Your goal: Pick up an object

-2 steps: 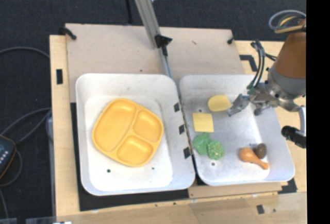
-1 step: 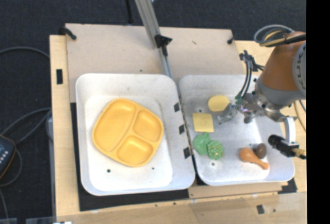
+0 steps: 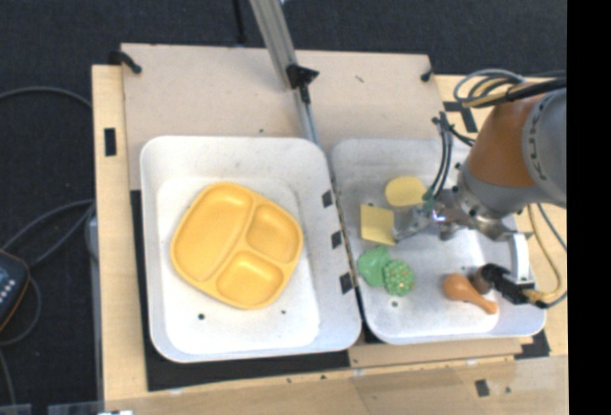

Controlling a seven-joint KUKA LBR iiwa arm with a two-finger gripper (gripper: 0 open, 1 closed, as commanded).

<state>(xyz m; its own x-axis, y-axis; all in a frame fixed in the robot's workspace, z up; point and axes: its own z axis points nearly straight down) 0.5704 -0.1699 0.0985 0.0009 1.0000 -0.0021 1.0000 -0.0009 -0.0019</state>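
The right bin (image 3: 430,327) holds several small objects. A yellow round piece (image 3: 404,189) lies near its middle, with a pale yellow square block (image 3: 376,224) just below and left of it. Two green lumps (image 3: 386,270) sit close to the bin's left wall. An orange pear-shaped item (image 3: 468,291) lies at the lower right. My gripper (image 3: 416,219) hangs low over the bin, right beside the square block's right edge and under the round piece. Nothing can be seen between its tips.
The left bin (image 3: 172,327) carries a yellow divided plate (image 3: 237,244). A slanted metal rail (image 3: 272,17) runs from the top down to the gap between the bins. The grey arm with its orange band (image 3: 501,151) and cables covers the right bin's right side.
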